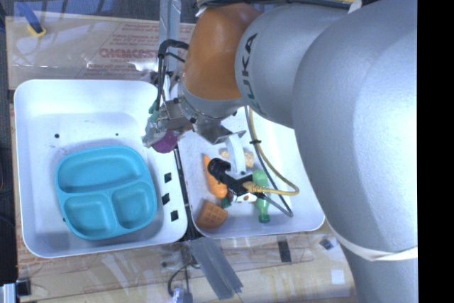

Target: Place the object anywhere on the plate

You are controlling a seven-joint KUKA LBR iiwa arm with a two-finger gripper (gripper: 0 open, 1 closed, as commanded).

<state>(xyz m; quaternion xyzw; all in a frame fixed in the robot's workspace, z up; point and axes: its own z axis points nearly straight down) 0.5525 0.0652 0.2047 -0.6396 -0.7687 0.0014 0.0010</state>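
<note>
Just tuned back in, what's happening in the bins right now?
The grey arm's end effector is over the inner edge of the left bin, with a small purple object at its tip. The blue divided plate sits in that bin with nothing on it. Several small toy food items lie in the right bin.

The arm (340, 74) bears dark letters "UKA" running down its grey shell beside the orange band; faint red print on the bench (106, 53) sheet is unreadable
</note>
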